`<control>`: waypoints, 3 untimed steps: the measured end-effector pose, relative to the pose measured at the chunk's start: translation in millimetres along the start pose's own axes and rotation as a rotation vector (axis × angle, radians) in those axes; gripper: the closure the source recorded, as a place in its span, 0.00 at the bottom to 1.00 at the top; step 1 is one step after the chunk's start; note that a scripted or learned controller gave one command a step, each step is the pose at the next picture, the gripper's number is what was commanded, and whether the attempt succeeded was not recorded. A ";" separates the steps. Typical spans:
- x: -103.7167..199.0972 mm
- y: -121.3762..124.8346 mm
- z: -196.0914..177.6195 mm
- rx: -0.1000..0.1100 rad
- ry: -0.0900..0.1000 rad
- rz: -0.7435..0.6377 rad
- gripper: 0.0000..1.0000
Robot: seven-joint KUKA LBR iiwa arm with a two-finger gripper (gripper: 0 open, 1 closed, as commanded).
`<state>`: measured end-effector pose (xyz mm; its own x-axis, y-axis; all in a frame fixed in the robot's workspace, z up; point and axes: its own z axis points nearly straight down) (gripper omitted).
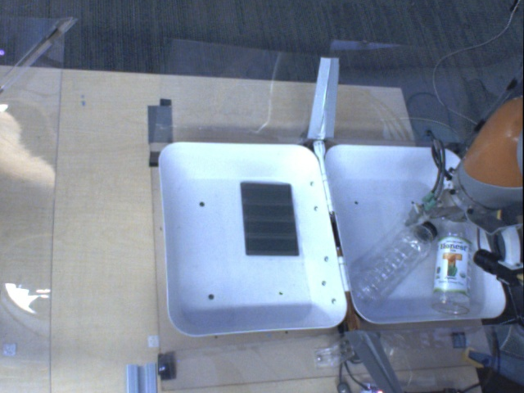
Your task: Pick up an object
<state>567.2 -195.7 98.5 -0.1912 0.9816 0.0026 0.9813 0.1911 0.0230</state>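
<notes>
Bottles: clear one beside labelled one in right bin; round, slippery, may roll away. Gripper above; grip state unclear.

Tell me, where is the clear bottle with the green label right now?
The labelled bottle lies in the right-hand bin, near its front right corner, beside a clear plastic bottle and just below the arm.

Pale wooden bench on dark carpet.
Grey carpeted floor lies beyond the far edge; clear panels throw soft glare at left.
</notes>
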 end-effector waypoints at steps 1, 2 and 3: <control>15.2 76.7 -59.4 0.020 -0.003 -0.114 1.00; 15.3 76.7 -59.4 0.020 -0.002 -0.114 0.00; -11.1 26.4 8.5 0.021 0.000 -0.193 0.00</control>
<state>595.4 -201.5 90.6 -0.3758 0.9267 -0.0004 0.9267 0.3758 0.0026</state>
